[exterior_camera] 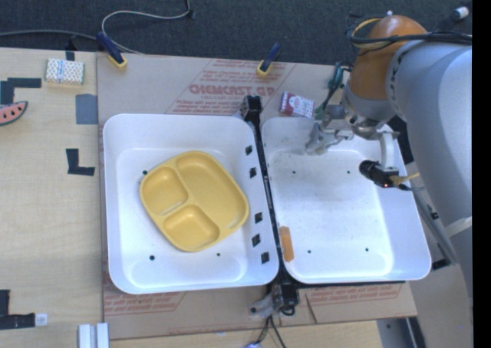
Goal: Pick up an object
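A yellow divided plate (194,199) lies in the left bin (123,262), near its middle. A small orange object (286,243) rests against the left wall of the right bin (399,262), toward the front. My gripper (318,144) hangs low over the back of the right bin, close to its rear wall, well away from the orange object. Nothing shows in the gripper.
A small red and white packet (295,103) lies on the cardboard just behind the right bin. Two clamps (112,48) (269,60) grip the cardboard's back edge. A black divider (259,185) runs between the bins. The arm's bulk (437,109) covers the right side.
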{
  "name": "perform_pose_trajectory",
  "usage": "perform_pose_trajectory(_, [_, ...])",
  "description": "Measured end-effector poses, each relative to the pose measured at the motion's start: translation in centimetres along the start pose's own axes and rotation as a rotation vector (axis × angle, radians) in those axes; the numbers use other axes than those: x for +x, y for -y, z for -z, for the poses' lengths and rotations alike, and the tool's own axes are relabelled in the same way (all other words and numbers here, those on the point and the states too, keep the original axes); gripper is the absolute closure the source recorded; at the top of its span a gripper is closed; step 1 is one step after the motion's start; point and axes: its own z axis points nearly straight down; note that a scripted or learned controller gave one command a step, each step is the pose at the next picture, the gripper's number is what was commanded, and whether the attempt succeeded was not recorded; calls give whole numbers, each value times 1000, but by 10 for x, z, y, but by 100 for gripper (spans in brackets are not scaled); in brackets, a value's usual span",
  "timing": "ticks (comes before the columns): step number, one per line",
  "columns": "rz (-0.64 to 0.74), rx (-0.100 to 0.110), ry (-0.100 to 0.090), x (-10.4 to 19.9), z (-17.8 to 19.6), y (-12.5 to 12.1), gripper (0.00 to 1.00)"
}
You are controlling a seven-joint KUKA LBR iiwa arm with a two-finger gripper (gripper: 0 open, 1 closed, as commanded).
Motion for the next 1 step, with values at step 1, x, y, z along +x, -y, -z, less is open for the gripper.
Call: perform_pose_trajectory(1, [0,0,0,0,0,0,0])
